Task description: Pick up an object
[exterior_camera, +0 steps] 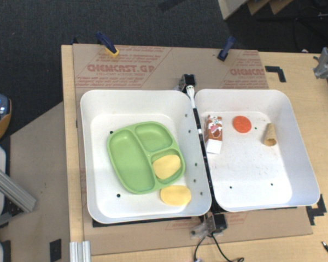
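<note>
Nothing has been picked up yet, judging by how things lie. In the right bin, near its far edge, sit a small packet by the left wall, an orange disc and a cone-shaped piece. The left bin carries a green tray with a yellow lump in its near-right compartment; a second yellow piece lies just beside the tray, toward the near edge. Whether the gripper is spread or pressed together I cannot tell; the whole pick is left to do
</note>
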Robot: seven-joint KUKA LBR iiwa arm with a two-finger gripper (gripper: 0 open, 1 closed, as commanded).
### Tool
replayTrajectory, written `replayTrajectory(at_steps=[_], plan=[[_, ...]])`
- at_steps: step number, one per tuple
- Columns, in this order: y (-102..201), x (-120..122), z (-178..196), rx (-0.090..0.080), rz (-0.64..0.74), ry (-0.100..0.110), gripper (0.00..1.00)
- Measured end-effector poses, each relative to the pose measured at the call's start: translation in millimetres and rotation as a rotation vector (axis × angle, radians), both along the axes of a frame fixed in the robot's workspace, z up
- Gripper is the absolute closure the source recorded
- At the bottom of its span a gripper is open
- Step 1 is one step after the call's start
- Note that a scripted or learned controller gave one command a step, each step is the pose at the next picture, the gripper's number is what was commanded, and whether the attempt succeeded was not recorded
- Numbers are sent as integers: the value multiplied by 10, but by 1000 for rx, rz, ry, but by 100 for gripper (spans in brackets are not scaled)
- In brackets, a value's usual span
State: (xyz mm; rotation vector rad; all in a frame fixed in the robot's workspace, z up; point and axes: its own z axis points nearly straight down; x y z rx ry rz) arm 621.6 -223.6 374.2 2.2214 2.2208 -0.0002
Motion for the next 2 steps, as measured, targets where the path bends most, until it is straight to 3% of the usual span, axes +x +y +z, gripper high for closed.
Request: replayTrajectory(at_steps=[2], plan=[[-6,-520,368,-2,-1,-5,100]])
